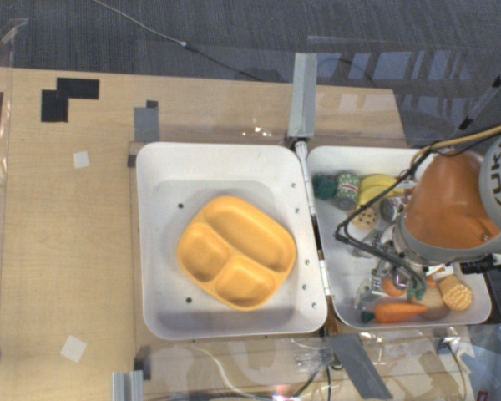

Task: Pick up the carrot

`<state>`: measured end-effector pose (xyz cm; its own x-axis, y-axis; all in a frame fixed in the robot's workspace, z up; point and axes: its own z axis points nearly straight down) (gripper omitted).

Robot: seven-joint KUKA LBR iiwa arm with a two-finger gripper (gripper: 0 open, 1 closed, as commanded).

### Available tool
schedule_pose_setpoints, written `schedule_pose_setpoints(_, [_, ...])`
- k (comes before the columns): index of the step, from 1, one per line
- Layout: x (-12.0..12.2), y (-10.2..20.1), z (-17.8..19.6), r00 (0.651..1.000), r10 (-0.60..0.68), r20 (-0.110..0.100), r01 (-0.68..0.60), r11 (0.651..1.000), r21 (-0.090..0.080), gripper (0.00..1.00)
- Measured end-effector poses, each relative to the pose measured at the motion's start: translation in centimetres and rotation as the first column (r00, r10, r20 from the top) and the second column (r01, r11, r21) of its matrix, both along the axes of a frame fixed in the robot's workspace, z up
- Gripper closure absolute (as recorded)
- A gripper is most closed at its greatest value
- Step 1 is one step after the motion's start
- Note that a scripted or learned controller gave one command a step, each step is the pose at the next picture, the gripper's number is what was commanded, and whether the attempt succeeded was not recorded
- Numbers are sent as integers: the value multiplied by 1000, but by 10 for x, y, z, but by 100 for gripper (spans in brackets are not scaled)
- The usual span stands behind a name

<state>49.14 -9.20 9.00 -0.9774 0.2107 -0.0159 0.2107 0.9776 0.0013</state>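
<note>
You'll find the carrot [398,312] lying at the right bin's [342,307] front edge, just below the end effector [392,284]; treat it as light, smooth and tapered, so grip mid-body.

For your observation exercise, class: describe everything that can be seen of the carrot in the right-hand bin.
The carrot is a small orange piece with a dark green stub at its left end, smooth and toy-like in look. It lies flat, lengthwise left to right, along the near wall of the right bin. The arm's hand hangs just above it, hiding part of its upper edge. A tan ridged item sits close to its right end; whether they touch is unclear.
</note>
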Motion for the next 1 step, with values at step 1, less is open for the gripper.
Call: schedule_pose_setpoints(1, [-2, -8, 42, 996, -85, -5, 85, 996, 2, 0])
